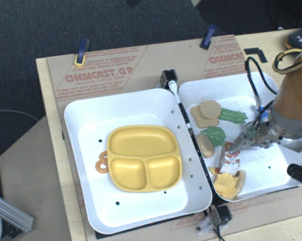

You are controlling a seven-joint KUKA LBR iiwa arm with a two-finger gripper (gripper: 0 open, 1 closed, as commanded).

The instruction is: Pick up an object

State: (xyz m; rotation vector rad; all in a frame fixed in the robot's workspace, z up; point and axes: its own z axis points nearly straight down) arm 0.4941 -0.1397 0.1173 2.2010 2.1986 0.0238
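The right bin point(272, 180) holds several small play-food pieces: tan cookie-like discs point(206, 113), a green piece point(232, 115), another green piece point(214, 135), a tan oval point(206, 146), a red-and-white item point(231, 159) and a yellow piece point(228, 184). My gripper point(244, 140) is low inside this bin, just right of the green and red-and-white pieces, pointing left. The arm's grey and orange body point(300, 103) covers the bin's right part.
The left bin point(86, 155) holds a yellow three-compartment plate point(143, 157) with a small orange ring point(101, 164) at its left edge. Black clamps point(168, 78) sit between the bins. Cables point(253, 73) run beside the arm.
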